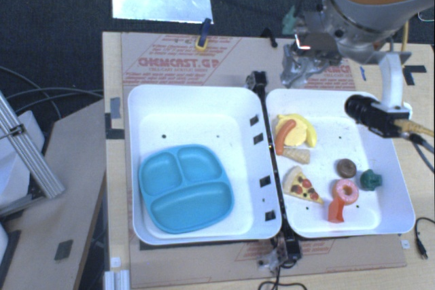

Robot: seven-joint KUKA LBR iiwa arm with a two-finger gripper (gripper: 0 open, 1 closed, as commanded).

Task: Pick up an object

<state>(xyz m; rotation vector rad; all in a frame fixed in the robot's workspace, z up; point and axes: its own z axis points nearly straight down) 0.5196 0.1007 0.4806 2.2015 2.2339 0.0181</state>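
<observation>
Gripper [304, 70] hung above the right bin's [391, 214] upper edge, finger spacing impossible to tell; approach seemed unfinished, next requiring descent toward the banana [304, 129].

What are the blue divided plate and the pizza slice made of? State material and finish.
Blue divided plate: apparently molded plastic, smooth and semi-matte, going by its uniform colour and rounded compartment ridges. Pizza slice: probably a plastic or rubber toy with flat, painted-looking toppings; too small to tell which.

Two white bins [194, 97]; one blue plate [185, 187]; maybe seven toy foods [302, 185].
</observation>
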